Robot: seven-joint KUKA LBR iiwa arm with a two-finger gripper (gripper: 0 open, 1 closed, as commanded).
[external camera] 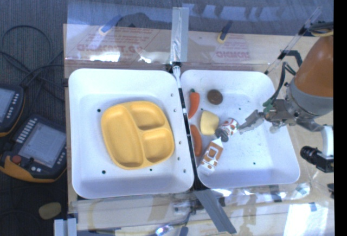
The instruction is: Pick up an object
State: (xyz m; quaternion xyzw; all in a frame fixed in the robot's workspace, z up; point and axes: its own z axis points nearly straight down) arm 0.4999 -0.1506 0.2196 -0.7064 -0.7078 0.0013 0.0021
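My gripper (242,125) reaches in from the right over the middle of the right bin (271,170), low and pointing left. Its tip meets a small grey, red and white object (226,128); whether it grips that object is hidden. Just left of it lies a yellow block (209,122). A white bottle with an orange label (211,154) lies below the tip. An orange carrot (193,101) and a red sausage-like piece (196,139) lie along the bin's left wall. A brown round piece (215,97) sits near the back.
The left bin (87,175) holds a yellow divided tray (137,133). A ridge (183,121) separates the two bins. The arm's grey wrist and orange band (320,69) hang over the right bin's right edge. Bare floor shows in the right bin's front right part.
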